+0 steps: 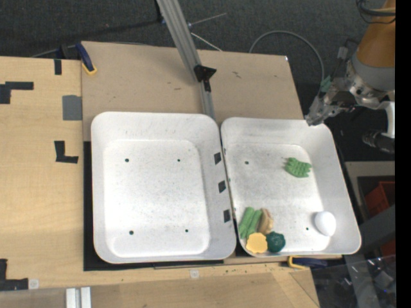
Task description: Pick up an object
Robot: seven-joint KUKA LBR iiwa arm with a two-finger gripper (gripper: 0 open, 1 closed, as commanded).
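Note:
The right bin (334, 165) holds a leafy green piece (297, 167) near its upper right. A white ball (324, 222) lies at its lower right. In its lower left corner a green pod (248, 221), a tan piece (265, 221), a yellow piece (256, 242) and a dark green piece (275, 241) are clustered. My gripper (316, 115) hangs just past the bin's top right corner, above the rim, apart from every object. Nothing shows in it.
The left bin (103, 172) sits beside the right one. A slanted metal pole (183, 31) runs from the top down to the gap between the bins. Cables lie on the dark floor behind the bench.

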